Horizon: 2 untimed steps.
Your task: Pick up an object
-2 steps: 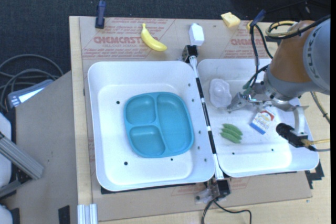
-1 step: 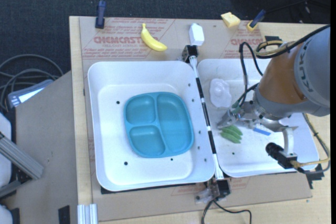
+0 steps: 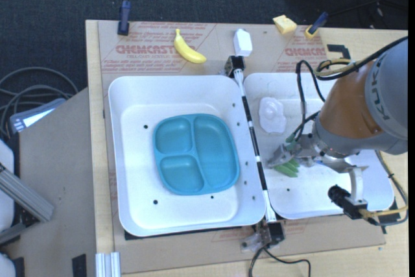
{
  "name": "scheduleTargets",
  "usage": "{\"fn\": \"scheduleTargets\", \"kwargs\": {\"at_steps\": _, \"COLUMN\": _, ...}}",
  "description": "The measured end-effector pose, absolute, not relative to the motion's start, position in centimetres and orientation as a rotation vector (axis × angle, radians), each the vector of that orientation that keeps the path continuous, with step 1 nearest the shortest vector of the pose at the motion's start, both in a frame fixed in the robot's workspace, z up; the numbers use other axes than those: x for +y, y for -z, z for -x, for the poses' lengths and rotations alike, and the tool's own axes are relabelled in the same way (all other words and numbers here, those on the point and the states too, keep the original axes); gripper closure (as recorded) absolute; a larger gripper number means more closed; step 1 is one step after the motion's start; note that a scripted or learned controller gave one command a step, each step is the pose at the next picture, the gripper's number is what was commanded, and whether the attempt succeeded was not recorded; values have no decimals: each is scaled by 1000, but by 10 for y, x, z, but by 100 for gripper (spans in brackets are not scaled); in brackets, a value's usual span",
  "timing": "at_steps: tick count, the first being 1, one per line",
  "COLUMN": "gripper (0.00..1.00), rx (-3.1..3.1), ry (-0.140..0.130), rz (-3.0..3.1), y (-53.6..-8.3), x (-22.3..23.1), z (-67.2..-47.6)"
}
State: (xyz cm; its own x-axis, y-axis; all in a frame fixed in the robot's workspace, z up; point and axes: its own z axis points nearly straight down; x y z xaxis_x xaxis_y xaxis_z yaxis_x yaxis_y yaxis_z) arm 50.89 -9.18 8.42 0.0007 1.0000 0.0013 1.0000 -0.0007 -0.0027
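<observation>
A green object (image 3: pixel 287 168) lies on the floor of the right bin (image 3: pixel 305 201), near its left wall. My gripper (image 3: pixel 290 154) is low over it, fingers pointing left and touching or nearly touching it. A pale, clear lumpy object (image 3: pixel 272 113) rests further back in the same bin. The left bin (image 3: pixel 130 139) bears a teal divided plate (image 3: pixel 194 154) in its middle. The arm's orange band (image 3: pixel 347 107) covers much of the right bin.
A yellow banana (image 3: pixel 187 48) lies on the bench behind the left bin. A white block (image 3: pixel 243 41), a yellow chunk (image 3: pixel 284 24) and blue clips (image 3: pixel 123 16) sit along the back edge. Cables (image 3: pixel 311 74) loop over the right bin.
</observation>
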Motion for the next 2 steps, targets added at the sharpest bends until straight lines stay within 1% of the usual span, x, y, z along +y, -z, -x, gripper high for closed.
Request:
{"fn": "scheduleTargets", "kwargs": {"at_steps": 1, "gripper": 100, "rx": -2219, "ry": -1, "rz": 2222, "y": -94, "x": -92, "z": -509}}
{"fn": "scheduleTargets", "kwargs": {"at_steps": 2, "gripper": 100, "rx": -2224, "ry": 3, "rz": 2221, "y": -189, "x": -53, "z": -560}}
